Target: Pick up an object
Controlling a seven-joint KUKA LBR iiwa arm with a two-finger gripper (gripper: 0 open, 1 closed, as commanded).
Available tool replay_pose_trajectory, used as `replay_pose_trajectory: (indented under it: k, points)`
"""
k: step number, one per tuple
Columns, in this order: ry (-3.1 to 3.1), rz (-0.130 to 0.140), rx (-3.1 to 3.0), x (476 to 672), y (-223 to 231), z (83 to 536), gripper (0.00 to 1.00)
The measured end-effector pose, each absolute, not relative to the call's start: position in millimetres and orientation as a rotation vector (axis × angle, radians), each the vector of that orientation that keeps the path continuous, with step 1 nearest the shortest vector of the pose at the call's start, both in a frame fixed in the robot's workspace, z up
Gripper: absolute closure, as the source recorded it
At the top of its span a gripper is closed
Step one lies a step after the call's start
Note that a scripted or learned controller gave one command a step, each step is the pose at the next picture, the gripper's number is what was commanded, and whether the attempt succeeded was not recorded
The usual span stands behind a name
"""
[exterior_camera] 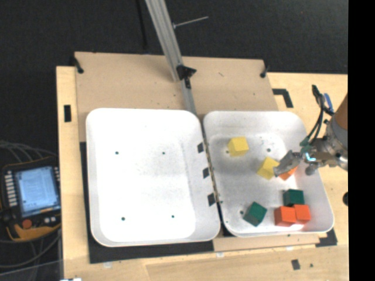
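Observation:
The right bin [252, 124] holds several small blocks. A yellow block [238, 146] lies near its middle left. Further right sits a second yellow block [267, 168], with a small orange block [289, 174] just beside it. My gripper [283, 167] reaches in from the right and hangs low between those two, partly covering the orange one. Toward the front lie a green block [255, 213], a dark green block [293, 197] and two orange blocks [286, 216] side by side. I see nothing lifted off the bin floor.
The left bin [146, 174] lies beside the right one, with clips along the shared edge. A slanted metal pole [167, 34] rises behind the bins. A handheld control pendant [32, 192] lies off the bench at the left.

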State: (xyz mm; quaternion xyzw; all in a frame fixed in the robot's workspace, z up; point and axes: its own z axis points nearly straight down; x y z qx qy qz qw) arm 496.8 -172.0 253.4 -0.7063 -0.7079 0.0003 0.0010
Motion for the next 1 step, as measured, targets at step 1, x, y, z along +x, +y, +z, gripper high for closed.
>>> replay_pose_trajectory:
  k: [1]
  points:
    - [-2.223, -0.002, -2.222, 497.4, -172.3, 255.0, 0.00]
